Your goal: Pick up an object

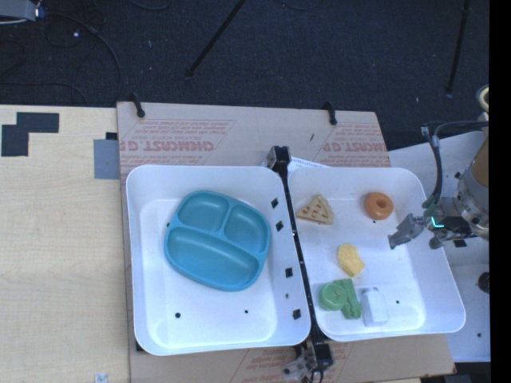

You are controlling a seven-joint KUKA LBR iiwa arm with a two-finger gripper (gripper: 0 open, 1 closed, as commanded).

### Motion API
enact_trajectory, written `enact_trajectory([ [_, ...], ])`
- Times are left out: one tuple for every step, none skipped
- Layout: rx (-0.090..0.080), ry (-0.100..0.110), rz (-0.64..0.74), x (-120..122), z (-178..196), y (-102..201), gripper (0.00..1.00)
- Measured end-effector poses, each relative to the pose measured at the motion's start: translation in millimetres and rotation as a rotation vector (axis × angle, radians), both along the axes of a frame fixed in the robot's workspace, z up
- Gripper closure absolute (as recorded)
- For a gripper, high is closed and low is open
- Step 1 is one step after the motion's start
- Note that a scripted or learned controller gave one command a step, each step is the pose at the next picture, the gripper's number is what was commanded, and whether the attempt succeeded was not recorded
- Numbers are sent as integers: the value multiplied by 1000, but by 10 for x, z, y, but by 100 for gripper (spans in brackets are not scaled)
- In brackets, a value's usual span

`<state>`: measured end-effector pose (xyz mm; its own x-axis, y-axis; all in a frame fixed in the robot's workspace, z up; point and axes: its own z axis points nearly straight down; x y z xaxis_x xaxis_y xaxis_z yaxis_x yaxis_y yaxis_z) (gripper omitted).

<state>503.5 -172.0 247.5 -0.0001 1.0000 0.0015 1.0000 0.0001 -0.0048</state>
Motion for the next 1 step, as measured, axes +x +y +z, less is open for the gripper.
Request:
enact_trajectory([
  [0,-1,0,2,3,0,0],
])
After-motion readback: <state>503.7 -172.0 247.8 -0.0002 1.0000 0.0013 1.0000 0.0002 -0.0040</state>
